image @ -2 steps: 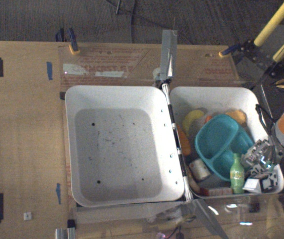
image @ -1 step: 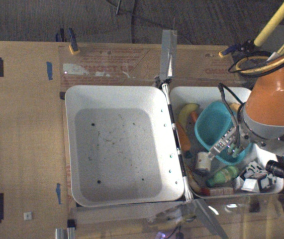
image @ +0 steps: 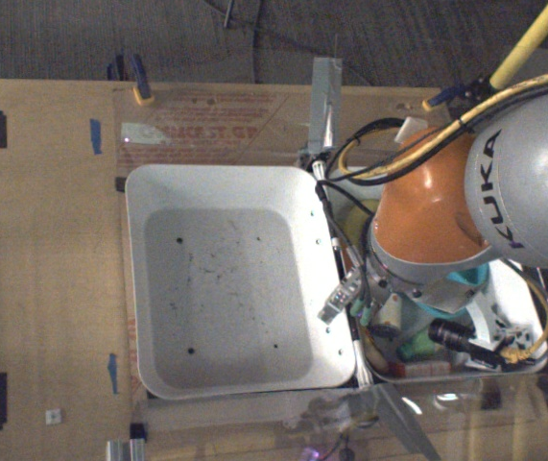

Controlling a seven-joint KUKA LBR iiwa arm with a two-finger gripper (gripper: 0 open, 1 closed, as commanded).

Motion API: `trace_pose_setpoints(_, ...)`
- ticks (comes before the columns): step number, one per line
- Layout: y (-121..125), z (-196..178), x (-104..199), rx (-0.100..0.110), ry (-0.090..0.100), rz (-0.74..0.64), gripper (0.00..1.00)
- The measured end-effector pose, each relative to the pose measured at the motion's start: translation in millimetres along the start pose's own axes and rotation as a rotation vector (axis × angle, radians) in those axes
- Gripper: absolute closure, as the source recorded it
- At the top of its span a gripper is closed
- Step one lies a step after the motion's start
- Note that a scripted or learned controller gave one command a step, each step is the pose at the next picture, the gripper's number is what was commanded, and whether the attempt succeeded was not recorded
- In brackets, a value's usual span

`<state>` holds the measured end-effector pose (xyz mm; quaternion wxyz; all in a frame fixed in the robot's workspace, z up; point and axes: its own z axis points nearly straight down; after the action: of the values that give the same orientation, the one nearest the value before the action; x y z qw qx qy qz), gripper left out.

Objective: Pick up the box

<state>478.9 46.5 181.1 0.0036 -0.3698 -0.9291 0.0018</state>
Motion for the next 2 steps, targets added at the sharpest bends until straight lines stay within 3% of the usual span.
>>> trace_pose_setpoints(1, 1, -7, 0, 0.003, 0.002, -0.001, 1.0)
trace_pose_setpoints(2, 22, 0, -34, -0.002, -0.003, 0.205, 1.0)
